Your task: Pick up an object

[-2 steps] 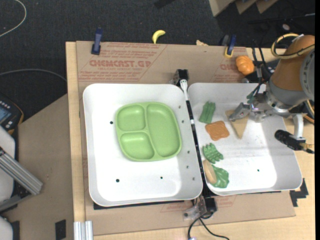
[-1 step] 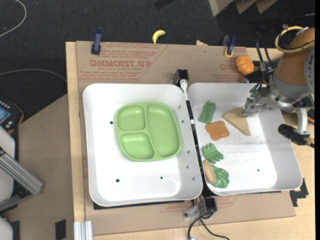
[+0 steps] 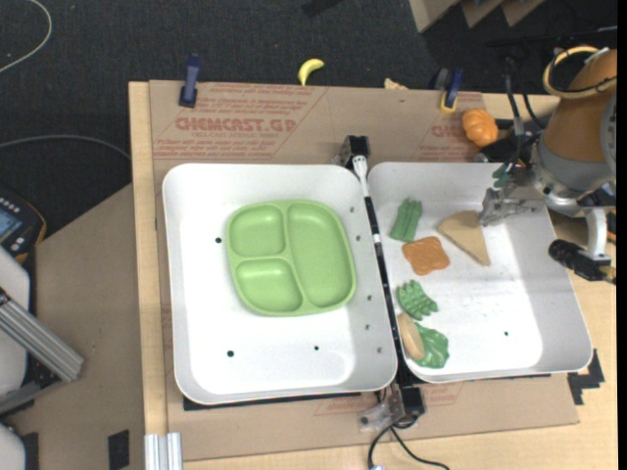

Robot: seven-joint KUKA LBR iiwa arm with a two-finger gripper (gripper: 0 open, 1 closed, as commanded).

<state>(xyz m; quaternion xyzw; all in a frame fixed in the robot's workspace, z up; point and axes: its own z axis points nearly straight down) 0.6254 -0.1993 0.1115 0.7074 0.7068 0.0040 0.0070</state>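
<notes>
Two white bins: left bin (image 3: pixel 196 262), right bin (image 3: pixel 529 311). Light green divided plate (image 3: pixel 291 258) in left. In right: dark green piece (image 3: pixel 407 219) far, orange square (image 3: pixel 425 255), tan wedge (image 3: pixel 464 238), green leafy pieces (image 3: pixel 417 301) near. Brown board (image 3: pixel 245 125), red lettering. Blue clamps (image 3: pixel 189 81). Arm (image 3: pixel 578 135) grey with orange band.

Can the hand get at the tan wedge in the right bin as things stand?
Probably yes. The hand hovers at the tan wedge near its upper right end, and nothing lies on it; the orange piece sits just left, touching or nearly so.

Grey robot arm (image 3: pixel 578 155) with rounded orange band, looped cable above, silvery metal two-finger gripper (image 3: pixel 493 206) with teal accents
</notes>
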